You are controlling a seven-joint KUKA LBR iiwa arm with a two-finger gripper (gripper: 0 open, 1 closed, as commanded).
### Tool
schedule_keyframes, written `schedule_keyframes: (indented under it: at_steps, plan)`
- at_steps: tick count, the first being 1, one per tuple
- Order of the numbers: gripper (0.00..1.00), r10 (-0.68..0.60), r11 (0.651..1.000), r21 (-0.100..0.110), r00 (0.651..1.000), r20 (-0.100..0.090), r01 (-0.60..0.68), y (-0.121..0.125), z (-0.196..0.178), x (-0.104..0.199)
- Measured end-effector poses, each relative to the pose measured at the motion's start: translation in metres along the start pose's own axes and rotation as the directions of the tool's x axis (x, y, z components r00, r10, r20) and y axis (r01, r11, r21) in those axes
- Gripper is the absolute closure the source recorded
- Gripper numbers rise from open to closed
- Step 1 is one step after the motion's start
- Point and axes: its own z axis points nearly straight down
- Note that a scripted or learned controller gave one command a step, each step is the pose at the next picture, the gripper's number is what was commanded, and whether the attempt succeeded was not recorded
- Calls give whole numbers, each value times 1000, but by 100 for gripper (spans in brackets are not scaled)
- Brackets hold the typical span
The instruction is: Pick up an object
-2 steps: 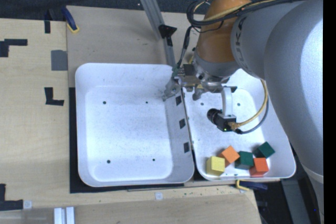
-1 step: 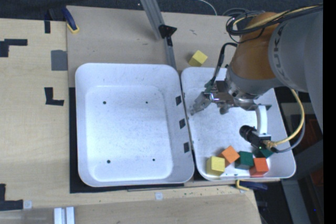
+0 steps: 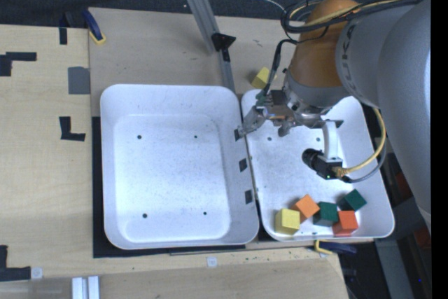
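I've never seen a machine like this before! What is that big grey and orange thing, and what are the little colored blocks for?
That big thing is a robot arm. It reaches in from the right, and the camera looks down on it from above. At its end is a gripper, like a hand with two fingers. It hangs over the top corner of the right white bin. I can't tell if the fingers are open or shut, and I see nothing in them.

Two bins sit side by side on a bench. At the bottom of the right bin lie a yellow block, an orange block, two green blocks and a red-orange block. Another yellow block lies outside, above the bins. The robot's job is picking one up.
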Motion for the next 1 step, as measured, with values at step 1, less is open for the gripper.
schedule_keyframes:
  at_steps: [1]
  plan:
    - [0, -3, 1000, -1, 1000, -1, 3, 37, 0, 49]
